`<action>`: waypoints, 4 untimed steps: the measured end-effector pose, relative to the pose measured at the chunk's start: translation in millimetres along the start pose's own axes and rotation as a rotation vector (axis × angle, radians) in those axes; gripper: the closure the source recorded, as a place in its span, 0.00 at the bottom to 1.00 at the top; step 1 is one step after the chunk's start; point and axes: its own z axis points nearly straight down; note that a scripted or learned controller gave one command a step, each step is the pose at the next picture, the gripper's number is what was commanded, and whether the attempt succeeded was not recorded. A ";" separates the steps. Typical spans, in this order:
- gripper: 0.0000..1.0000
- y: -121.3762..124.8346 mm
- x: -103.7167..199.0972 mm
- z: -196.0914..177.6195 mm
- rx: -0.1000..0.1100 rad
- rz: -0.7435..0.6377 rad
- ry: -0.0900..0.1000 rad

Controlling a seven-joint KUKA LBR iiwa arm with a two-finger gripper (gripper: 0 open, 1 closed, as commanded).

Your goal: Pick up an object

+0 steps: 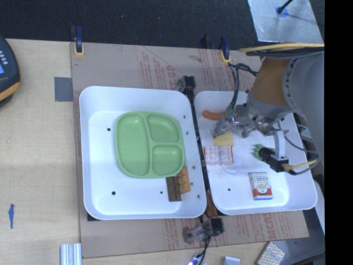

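arm (287, 87) covering right bin's (298, 195) far corner | sausage (211, 114) partly hiding under gripper (225, 129) | green item (259, 149) too small to identify | box (271, 253) running off bottom edge

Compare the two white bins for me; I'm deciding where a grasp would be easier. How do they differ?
The left bin holds a green divided plate and a brown block; the right bin holds several small items, including a red-and-white carton. The gripper hangs over the right bin, not the left. Both are shallow and white.
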 end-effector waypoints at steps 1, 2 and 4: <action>0.00 47.0 -6.4 -1.5 -0.008 -0.005 -0.001; 0.00 3.3 -16.9 -0.1 0.000 0.000 0.000; 0.00 -37.0 -1.5 0.3 -0.001 -0.001 0.000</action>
